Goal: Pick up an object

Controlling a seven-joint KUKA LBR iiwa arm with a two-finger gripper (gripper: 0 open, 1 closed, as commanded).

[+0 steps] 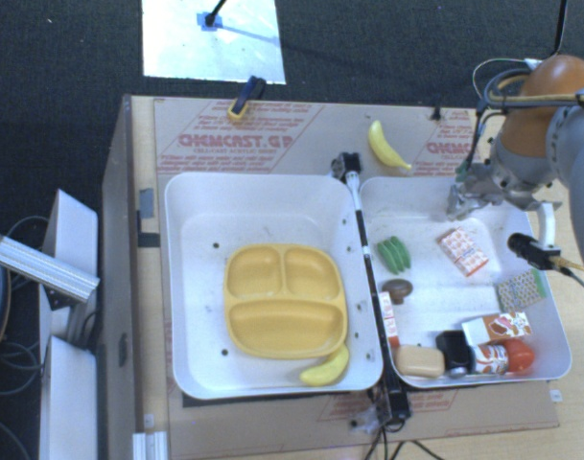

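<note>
The gripper (467, 197) hangs just above the small red-and-white packet (462, 250) in the right bin (558, 343), though whether its jaws are spread I cannot tell.

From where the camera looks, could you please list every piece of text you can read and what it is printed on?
"CHEMCAST GP": red print on the brown sheet behind the left bin.
The same red print on the sheet behind the right bin: cut off and blurred, unreadable.
Packets in the right bin: print too small to read.
</note>
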